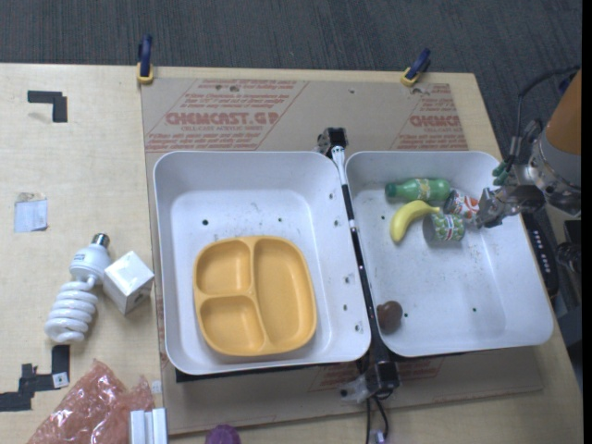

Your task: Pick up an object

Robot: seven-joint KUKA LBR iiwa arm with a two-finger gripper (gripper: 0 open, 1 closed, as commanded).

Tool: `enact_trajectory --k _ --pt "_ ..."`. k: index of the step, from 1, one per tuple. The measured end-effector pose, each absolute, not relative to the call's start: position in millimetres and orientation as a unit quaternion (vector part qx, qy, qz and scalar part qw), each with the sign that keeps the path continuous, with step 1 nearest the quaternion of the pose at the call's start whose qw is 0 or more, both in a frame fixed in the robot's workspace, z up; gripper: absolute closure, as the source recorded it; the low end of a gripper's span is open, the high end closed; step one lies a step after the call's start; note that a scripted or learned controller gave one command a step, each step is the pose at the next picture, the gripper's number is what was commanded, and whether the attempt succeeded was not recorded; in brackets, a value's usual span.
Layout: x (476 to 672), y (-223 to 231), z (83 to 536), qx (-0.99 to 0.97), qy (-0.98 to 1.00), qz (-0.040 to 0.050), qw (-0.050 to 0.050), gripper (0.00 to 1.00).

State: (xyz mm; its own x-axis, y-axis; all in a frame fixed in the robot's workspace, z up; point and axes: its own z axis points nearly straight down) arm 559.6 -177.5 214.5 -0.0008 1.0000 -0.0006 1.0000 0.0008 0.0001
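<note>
Two white bins side by side on the surface (83, 165). Left bin (176, 248): one yellow tray (254, 296) with three compartments. Right bin (499, 313): one green bottle (418, 191) lying on its side, one banana (410, 217) just below it, one can (445, 228) touching the banana's right end, one small brown item (389, 315) near the bin's lower left corner, one red-and-white item (466, 204) by the gripper; can't tell what it is. One gripper (493, 205) at the right bin's upper right, just beside the can and the red-white item; fingers' state: cannot tell, too dark and small. Outside the bins, left: one spiral bulb (76, 294), one white cube (129, 281) touching it, one red mesh bag (88, 405). Board (231, 109) under the bins reads "CHEMCAST G P", printed twice, second copy partly cut off. Two clamps, one (145, 59) at its top left, one (416, 66) at top right.
</note>
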Motion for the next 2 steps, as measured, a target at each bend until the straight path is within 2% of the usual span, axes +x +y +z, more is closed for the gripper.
enact_trajectory --k 1,2 --pt "558.2 -166 93 0.707 0.707 -0.0001 0.0 0.0" --pt "502.5 -133 92 0.708 0.706 0.0 0.0 0.0"
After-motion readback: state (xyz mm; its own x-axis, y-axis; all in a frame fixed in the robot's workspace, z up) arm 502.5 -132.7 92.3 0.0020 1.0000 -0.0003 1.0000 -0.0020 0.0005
